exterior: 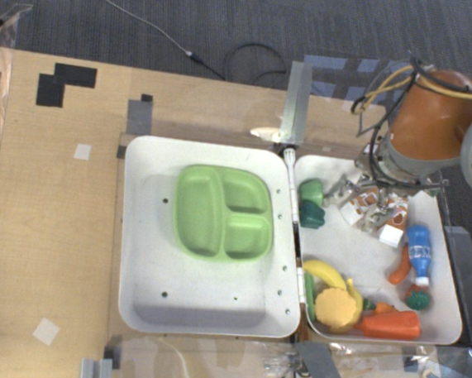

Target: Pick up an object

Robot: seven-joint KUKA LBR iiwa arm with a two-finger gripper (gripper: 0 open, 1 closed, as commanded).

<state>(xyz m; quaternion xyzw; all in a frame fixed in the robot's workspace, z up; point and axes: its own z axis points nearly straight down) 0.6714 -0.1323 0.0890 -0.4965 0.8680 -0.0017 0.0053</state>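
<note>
My gripper hangs low over the back of the right bin, under the orange band of the arm. Beside it to the left lies a green cup-like toy. A white block and a blue bottle sit just in front and to the right of the gripper. Nearer the front lie a yellow banana, a round yellow toy and an orange carrot-like piece. Nothing shows between the fingers.
The left bin holds a green divided plate. A metal post stands behind the divider between the bins. Cables loop around the arm's wrist at the upper right.
</note>
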